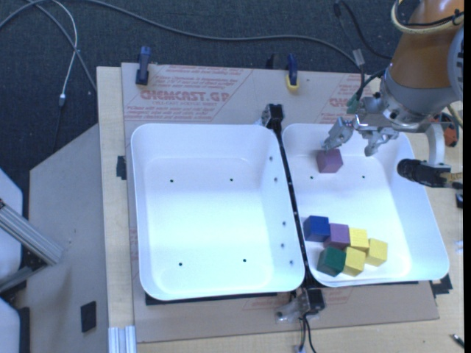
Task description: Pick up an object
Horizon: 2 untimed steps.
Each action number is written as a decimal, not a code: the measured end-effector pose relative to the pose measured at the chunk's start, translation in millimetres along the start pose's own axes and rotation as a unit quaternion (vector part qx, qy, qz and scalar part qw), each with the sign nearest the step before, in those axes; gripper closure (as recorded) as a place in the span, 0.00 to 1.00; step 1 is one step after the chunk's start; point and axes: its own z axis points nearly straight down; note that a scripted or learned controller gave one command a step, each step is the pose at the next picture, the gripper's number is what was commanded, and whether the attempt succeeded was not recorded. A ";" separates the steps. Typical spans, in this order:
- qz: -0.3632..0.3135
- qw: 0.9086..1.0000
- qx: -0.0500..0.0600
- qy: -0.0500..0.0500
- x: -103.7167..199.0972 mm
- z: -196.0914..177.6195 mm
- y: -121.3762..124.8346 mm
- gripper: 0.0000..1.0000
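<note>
A: Where is the arm (423, 43) working?

B: In the upper right of the frame, over the far end of the right bin (423, 219). The gripper (358, 140) hangs there with its jaws spread wide, released and grasping nothing.

A: And the thing it could pick up?

B: A mauve block (330, 160) lies alone on the bin floor, just below and a little left of the left jaw tip. It sits beside that tip rather than between the two, and I cannot tell whether they touch.

A: Why so far from the others?

B: My guess is that a lone block is an easier target. The rest crowd the lower part of the same bin: a blue cube (317, 228), a purple cube (339, 234), a green cube (332, 260) and three yellow cubes (365, 251), packed face to face, leaving little room for jaws to slip in.

A: What of the left bin (147, 197)?

B: It lies alongside on the tabletop (110, 197), its rim meeting the other's down the middle of the frame. I judge a drop would go there.
</note>
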 end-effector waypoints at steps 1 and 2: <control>0.004 1.000 0.004 0.000 -94.7 95.6 -11.2 0.00; 0.001 1.000 0.000 0.000 -82.4 145.7 44.9 0.00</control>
